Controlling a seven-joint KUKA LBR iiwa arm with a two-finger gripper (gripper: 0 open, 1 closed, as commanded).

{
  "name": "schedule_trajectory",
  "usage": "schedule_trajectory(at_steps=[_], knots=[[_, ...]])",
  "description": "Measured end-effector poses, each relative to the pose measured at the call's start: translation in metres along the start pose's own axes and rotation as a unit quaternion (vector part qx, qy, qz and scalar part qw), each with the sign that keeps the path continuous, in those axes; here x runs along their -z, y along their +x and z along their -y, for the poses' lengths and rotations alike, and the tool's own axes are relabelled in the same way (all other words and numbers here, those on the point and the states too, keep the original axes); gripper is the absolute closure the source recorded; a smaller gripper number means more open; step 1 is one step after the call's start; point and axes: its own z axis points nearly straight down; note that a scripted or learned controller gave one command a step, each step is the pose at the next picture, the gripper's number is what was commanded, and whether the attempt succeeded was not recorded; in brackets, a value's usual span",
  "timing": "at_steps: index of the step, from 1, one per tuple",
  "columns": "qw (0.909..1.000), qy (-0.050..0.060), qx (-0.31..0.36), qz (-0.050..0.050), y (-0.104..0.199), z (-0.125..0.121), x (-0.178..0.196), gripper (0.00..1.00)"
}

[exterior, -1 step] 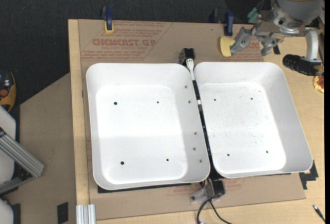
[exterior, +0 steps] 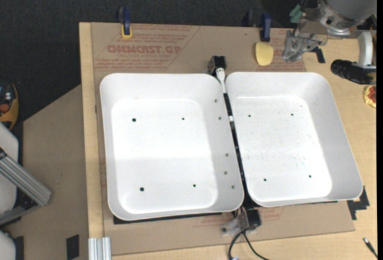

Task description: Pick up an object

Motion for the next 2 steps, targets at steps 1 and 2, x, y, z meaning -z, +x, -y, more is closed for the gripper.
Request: schedule_trajectory(at_steps=[1, 2], knots=[[1.0000, 0.000, -0.001, 0.000, 0.000, 0.024, 0.027, 1.00], [1.0000, 0.006, 0.002, -0.002, 0.056, 0.017, -0.064, 1.00]])
